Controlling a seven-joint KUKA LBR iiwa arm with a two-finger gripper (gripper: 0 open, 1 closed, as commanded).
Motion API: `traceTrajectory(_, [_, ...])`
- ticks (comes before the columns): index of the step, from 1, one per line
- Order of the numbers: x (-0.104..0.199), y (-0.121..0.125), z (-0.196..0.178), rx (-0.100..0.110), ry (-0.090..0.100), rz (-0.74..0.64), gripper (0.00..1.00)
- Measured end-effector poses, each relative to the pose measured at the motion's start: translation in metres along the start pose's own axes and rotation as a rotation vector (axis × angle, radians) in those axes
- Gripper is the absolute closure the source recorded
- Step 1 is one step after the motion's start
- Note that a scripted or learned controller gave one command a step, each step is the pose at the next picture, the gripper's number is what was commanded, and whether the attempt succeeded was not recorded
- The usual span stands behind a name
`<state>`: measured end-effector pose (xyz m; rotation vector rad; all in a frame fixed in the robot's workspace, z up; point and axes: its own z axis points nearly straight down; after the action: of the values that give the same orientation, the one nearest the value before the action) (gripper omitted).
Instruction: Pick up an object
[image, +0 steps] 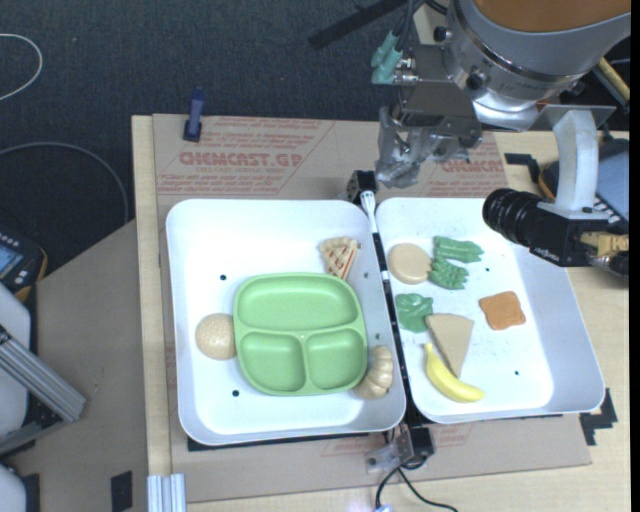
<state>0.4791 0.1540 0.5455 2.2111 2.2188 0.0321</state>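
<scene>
The task looks not yet started, as every object lies in the 2 bins and nothing is lifted. The jaws (405, 165) hang above the far rim of the right bin (560, 300), and I cannot tell if they are wide or narrow. The nearest object, the round cookie (408, 262), lies in this bin, below and nearer to the camera.

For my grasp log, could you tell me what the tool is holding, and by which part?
Nothing: the tool hangs above the bins' far edge, with no object between its tips.
</scene>
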Motion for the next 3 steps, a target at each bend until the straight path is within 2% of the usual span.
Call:
traceTrajectory(1, [-0.058, -0.004, 0.141, 0.036, -0.012, 0.010, 1.00])
traceTrajectory(2, [-0.077, -0.006, 0.228, 0.033, -0.011, 0.008, 1.00])
traceTrajectory(3, [-0.131, -0.003, 0.151, 0.011, -0.009, 0.010, 1.00])
